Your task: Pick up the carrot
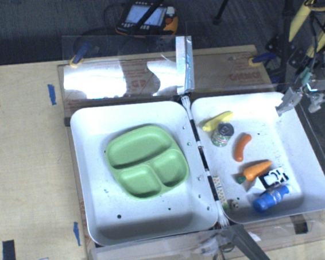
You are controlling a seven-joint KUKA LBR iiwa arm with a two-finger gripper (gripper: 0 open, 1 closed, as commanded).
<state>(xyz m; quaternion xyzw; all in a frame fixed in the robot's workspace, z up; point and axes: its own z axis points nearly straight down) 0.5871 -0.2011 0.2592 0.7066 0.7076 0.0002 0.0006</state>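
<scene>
Gripper [291,100]: pale grey metal, small and angular, blurred, one light finger [284,103] discernible. Behind it a cluster of silver-grey fittings with a teal spot. Yellow hose [306,3] and dark cables loop above.

no lettering here comes out clear enough to read. the handheld controller [146,18] above the bins has a lit screen, but its contents are a blur. the brown board [243,69] behind the right bin carries faint reddish printing, too washed out to make out. the small black-and-white object [276,177] by the carrot [257,170] shows a pattern, no legible words.
</scene>
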